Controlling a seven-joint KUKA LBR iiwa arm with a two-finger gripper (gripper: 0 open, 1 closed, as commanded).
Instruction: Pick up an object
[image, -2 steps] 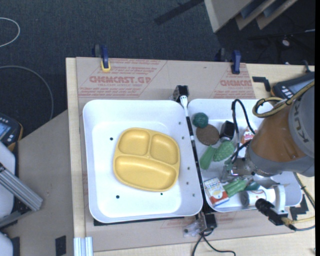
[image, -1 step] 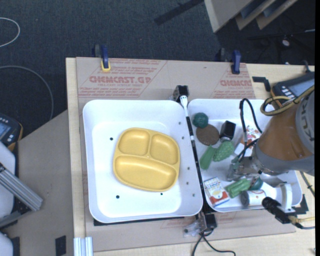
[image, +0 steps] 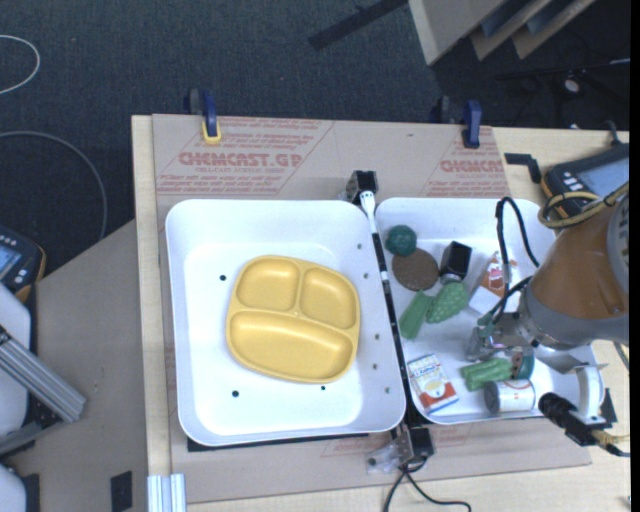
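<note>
My gripper (image: 497, 347) low in the right bin (image: 520, 212) near its front edge, just above a green cylinder (image: 487, 373), jaw gap I cannot tell, glossy yellow sectioned plate (image: 294, 318) mid left bin (image: 190, 330), brown disc (image: 414, 270), small carton (image: 430, 381) at front.

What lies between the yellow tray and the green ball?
In the camera view, the bins' adjoining rims lie between the yellow tray and the green ball.

Single fixed camera: sitting above the bench (image: 300, 150), looking down at a slant, taking in both white bins (image: 190, 300) whole; arm (image: 590, 270) entering from 3 o'clock.
</note>
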